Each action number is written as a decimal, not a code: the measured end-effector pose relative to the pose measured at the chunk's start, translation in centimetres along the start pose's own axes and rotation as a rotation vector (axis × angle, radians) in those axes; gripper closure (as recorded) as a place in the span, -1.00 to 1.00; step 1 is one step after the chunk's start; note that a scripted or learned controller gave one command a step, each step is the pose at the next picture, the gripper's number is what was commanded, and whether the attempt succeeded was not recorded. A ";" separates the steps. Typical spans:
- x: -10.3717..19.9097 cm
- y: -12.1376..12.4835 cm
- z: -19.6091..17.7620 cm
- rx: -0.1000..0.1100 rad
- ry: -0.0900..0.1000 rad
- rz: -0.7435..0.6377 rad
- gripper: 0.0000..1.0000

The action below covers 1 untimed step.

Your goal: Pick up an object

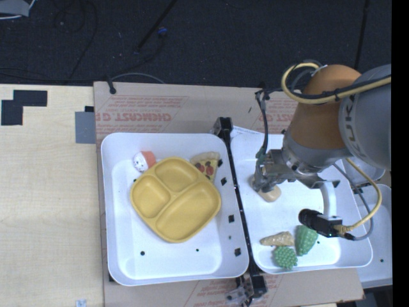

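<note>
Now we see the tool (267, 183) low in the right bin (358, 251).
Whether it grips we cannot tell; a beige object (271, 194) lies just under it, centre-right of frame.

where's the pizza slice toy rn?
The pizza slice lies in the left bin, toward its upper right in the camera view, tucked against the yellow divided plate and near the divider between the bins.

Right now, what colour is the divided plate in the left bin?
Yellow: the divided plate shows plainly in the camera view.
</note>
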State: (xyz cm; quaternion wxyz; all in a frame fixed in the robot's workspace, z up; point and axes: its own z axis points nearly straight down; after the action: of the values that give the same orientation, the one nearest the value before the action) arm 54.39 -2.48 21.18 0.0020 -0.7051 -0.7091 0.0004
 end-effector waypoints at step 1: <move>5.5 0.7 0.7 0.001 -0.001 0.001 1.00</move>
State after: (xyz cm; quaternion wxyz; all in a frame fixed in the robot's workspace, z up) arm 55.08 3.00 20.48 0.0017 -0.7056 -0.7086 0.0011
